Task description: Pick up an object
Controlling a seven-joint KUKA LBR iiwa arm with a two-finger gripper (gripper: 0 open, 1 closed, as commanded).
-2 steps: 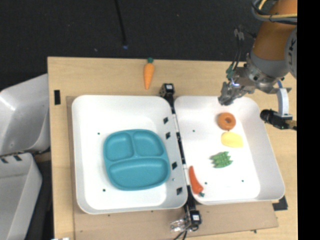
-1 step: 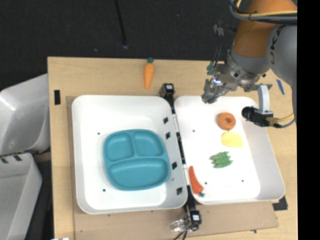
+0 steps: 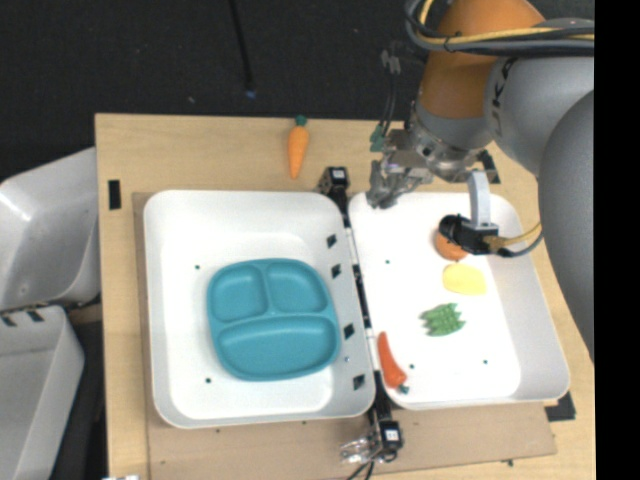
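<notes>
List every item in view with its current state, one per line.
gripper: over the right bin's far left corner, holding nothing visible
teal divided plate: flat in left bin
carrot: on the bench, outside the bins
yellow piece: lying in right bin
green piece: lying in right bin
red pepper: against right bin's left wall

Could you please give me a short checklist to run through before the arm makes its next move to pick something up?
1. Objects in the right bin: ok; yellow piece, green piece and an orange piece partly behind a black part.
2. Gripper over a target: not ok; it sits at the bin's top left corner, apart from the pieces.
3. Gripper state: cannot tell.
4. Pieces spaced for a grasp: ok for yellow and green; the red piece lies against the bin's left wall.
5. Carrot in a bin: not ok; it lies on the bench.
</notes>
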